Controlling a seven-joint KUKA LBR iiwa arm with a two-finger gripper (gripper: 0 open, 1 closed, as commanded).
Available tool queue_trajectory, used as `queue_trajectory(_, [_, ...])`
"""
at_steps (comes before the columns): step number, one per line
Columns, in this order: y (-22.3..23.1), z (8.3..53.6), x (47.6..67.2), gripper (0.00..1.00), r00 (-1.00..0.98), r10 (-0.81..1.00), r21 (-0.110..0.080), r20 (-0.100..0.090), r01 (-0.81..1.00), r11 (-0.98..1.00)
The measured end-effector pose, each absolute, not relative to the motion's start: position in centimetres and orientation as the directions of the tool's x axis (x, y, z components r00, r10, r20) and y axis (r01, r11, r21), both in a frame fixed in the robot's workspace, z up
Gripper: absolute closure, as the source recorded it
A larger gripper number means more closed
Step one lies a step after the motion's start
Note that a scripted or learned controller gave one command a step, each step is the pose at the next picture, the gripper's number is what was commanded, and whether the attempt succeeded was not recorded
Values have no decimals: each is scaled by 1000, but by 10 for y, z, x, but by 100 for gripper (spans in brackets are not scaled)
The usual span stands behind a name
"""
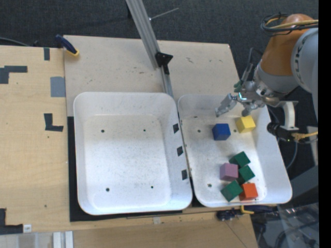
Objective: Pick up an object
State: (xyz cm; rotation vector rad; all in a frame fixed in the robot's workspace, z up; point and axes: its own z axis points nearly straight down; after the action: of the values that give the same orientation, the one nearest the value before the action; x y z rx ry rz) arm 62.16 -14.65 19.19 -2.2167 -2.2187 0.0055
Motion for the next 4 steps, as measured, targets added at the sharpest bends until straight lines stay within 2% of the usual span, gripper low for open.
queue_trajectory(1, [-146,195,623,0,-2,1000,-1,0,1000,2])
queue_trajectory(3, [-138,88,627,0,-2,1000,-7,0,1000,2])
queue_trajectory(4, [-137,101,628,100,-3,1000,-3,0,1000,3])
